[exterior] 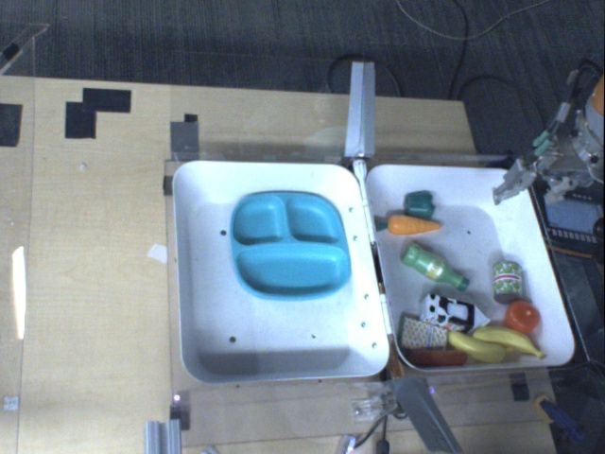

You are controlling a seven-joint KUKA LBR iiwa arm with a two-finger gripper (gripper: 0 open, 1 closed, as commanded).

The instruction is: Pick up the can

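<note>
A pale wooden tabletop (85, 253) fills most of the frame, carrying two shallow white bins side by side. The left bin (203, 282) sits at the centre of the picture and holds a blue divided plate (288, 244), which lies flat toward the bin's upper middle.

The right bin (558, 291) occupies the right half of the frame and holds all the small things. The can (508, 279) stands upright near the bin's right wall, roughly at mid-height of the bin; it has a green patterned label and a pale top. Just below it lies a red tomato (522, 317), close beside the can but whether they touch cannot be told. A yellow banana (496, 341) lies along the bin's lower edge, with a dark red item (435, 357) at its left end (too small to name). Above the banana is a black-and-white toy (446, 311) and a small patterned packet (421, 332). A green bottle (434, 266) lies on its side, slanting, in the middle of the bin. Higher up, an orange carrot (413, 224) lies near the bin's left wall, with a dark green piece (419, 201) just above it.

The gripper (506, 189) hangs at the upper right corner of the right bin, over its rim, well apart from the can. Its jaws are blurred and small here, and I cannot tell how they stand; nothing shows between them.
</note>
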